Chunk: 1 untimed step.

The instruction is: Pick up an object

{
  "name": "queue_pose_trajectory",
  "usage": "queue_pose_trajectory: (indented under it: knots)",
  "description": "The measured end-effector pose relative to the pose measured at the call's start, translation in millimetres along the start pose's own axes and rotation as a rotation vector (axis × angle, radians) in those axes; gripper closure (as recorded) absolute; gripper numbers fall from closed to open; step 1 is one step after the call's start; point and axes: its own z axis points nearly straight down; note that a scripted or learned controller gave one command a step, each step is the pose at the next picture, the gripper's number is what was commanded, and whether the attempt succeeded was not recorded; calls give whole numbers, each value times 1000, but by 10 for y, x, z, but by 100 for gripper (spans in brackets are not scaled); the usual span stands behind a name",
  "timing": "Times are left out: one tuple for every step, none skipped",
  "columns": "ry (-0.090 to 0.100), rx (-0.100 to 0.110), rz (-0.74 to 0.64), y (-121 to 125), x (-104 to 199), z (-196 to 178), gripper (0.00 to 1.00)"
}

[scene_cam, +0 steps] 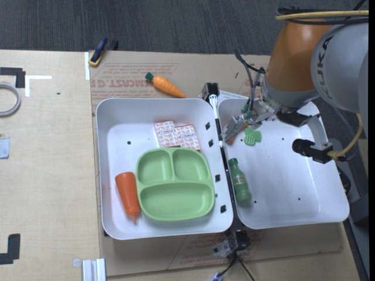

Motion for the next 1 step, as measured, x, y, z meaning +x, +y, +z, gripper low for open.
queue_pose_trajectory:
  knots:
    - [0,0,0,0,0,0,0]
